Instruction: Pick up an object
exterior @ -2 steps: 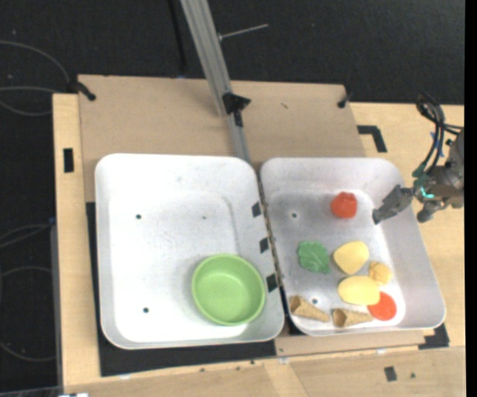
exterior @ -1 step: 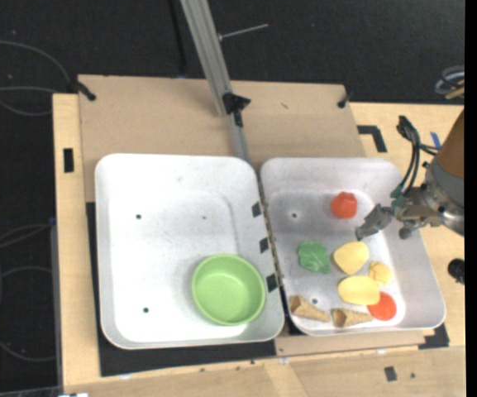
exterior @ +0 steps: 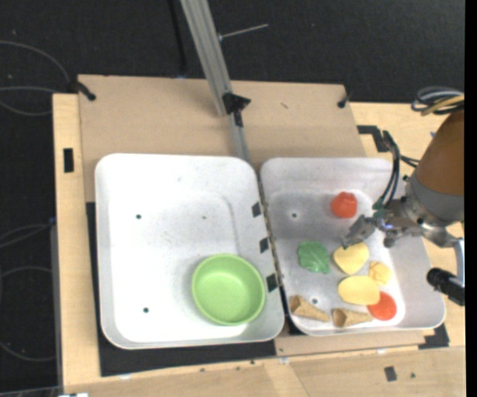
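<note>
Gripper (exterior: 372, 229) hangs over the right bin (exterior: 321, 176), fingers spread open with nothing between them, just above a pale yellow piece (exterior: 350, 259). Near it lie an orange-red cup (exterior: 345, 205), a green leafy piece (exterior: 312, 256) and a yellow lemon-like piece (exterior: 359, 289). Left bin (exterior: 155, 188) holds a green bowl (exterior: 227, 289).

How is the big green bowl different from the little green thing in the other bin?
The green bowl is large, round and hollow; the green toy is small and lumpy. The bowl is light green, the toy darker. The bowl sits in the left bin, the toy among other pieces in the right bin. Both are green.
</note>
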Available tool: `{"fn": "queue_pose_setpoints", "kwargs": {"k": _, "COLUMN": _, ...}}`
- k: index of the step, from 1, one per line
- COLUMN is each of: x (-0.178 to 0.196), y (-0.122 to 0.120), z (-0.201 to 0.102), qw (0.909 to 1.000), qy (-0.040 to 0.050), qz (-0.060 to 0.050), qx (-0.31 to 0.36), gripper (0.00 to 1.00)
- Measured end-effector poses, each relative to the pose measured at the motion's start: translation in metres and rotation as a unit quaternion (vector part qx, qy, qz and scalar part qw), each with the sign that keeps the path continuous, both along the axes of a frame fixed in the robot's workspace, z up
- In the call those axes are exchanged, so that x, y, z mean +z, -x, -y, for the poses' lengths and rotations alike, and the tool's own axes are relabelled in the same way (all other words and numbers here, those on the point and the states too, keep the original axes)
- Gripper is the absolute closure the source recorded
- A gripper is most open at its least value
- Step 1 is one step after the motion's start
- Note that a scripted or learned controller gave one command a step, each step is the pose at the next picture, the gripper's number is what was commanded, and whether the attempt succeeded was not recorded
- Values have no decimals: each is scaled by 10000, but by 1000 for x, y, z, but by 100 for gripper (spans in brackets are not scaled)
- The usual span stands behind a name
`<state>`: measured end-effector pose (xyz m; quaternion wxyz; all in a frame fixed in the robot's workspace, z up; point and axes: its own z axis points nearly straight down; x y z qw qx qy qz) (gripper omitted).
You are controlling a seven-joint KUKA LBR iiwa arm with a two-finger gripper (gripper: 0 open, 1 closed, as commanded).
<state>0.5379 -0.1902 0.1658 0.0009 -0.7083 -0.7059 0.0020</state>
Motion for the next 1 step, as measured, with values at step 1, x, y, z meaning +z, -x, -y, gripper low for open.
{"fn": "queue_pose_setpoints", "kwargs": {"k": 1, "x": -63, "y": 3, "z": 3, "qw": 10000, "qy": -2, "qz": -6, "qx": 8, "gripper": 0}}
